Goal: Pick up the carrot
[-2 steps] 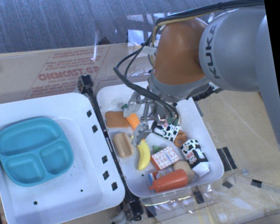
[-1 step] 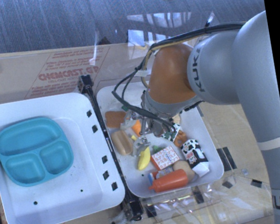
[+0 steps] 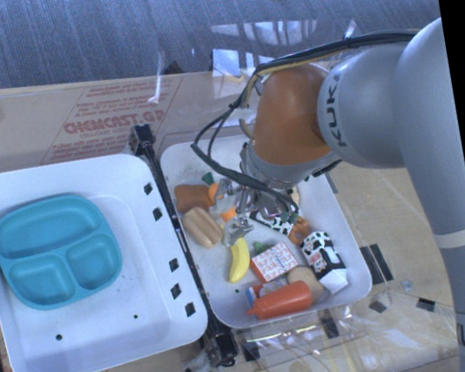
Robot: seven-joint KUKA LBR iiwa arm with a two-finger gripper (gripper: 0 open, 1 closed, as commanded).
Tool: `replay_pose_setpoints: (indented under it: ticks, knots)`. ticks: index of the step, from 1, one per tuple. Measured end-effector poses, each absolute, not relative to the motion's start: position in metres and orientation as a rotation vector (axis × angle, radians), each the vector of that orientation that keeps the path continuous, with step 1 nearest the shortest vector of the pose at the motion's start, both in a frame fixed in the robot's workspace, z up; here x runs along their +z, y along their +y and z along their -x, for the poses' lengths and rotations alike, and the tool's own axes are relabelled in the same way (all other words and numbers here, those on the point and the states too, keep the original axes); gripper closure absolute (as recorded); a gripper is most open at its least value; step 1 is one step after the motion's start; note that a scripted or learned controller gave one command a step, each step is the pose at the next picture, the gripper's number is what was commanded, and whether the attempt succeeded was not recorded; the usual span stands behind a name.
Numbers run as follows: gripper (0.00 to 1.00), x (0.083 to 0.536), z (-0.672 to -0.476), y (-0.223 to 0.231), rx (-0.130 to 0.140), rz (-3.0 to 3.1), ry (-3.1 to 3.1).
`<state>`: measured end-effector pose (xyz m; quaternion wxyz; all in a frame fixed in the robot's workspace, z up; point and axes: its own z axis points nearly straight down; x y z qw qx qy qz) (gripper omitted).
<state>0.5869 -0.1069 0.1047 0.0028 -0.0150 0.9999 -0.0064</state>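
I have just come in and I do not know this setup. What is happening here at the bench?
A grey robot arm reaches from the right into the right bin, which holds toy food. Its gripper hangs low over the middle of the pile, near a banana and a bread roll. The carrot lies at the bin's near edge, apart from the gripper. The left bin holds a blue divided plate.

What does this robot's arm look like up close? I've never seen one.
The arm is thick, rounded and glossy grey, with an orange band near the wrist and dark KUKA lettering. Black cables loop along it down to a small metal end effector.
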Motion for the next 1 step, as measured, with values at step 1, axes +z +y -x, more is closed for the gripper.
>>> replay_pose_setpoints:
  ticks: [1]
  knots:
    - [1.00, 0.1969, -0.5888, -0.0116, 0.002, 0.335, 3.112]
